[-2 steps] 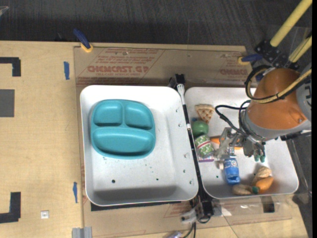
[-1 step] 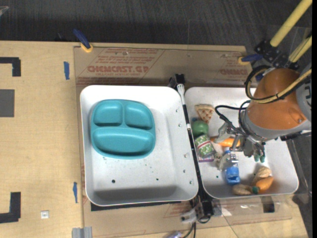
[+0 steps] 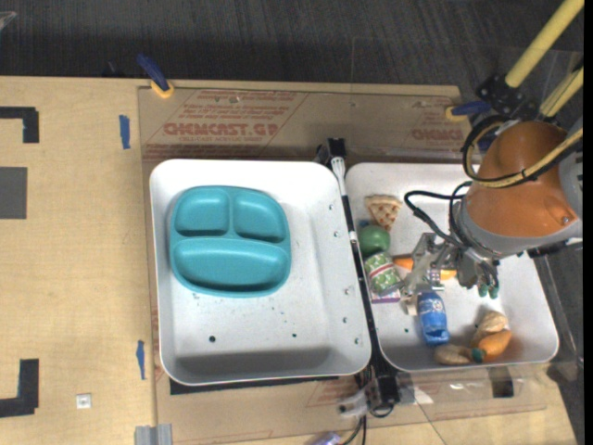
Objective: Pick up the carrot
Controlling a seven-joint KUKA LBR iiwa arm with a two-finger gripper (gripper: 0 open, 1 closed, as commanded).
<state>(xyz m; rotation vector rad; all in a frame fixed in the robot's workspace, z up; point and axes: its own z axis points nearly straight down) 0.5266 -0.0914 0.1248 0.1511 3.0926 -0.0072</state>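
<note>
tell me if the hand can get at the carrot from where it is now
Probably yes. The hand is right over the carrot in the right bin, with an orange end showing beside it. The green can and blue bottle crowd close, which could hinder a clean grip.

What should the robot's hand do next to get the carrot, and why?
Probably a small drop straight down, then a squeeze. The gripper hangs right over the carrot, whose orange tip pokes out on its left side in the right bin. A blue bottle and a green can sit close by, so sideways moves could bump them.
</note>
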